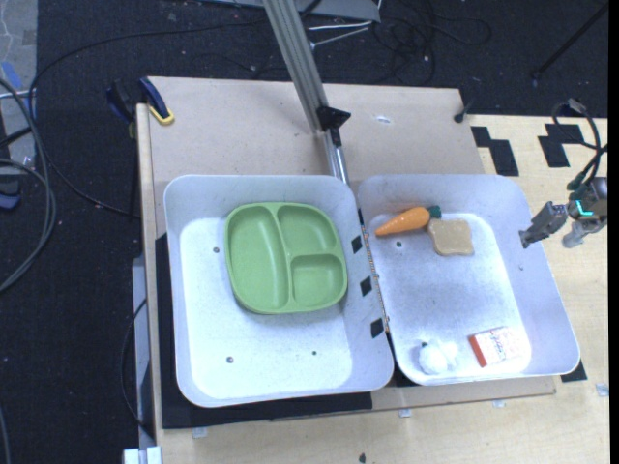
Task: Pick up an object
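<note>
In the right bin lie an orange carrot and a tan slice of bread near the back, with a white ball and a red-and-white packet at the front. My gripper hangs at the far right, over the right bin's outer rim, apart from all of these objects. Nothing is between its fingers, which look spread.
The left bin holds a green divided plate. A metal pole slants in from the top toward the gap between the bins. The bench shows bare behind the bins; cables lie on the dark floor around it.
</note>
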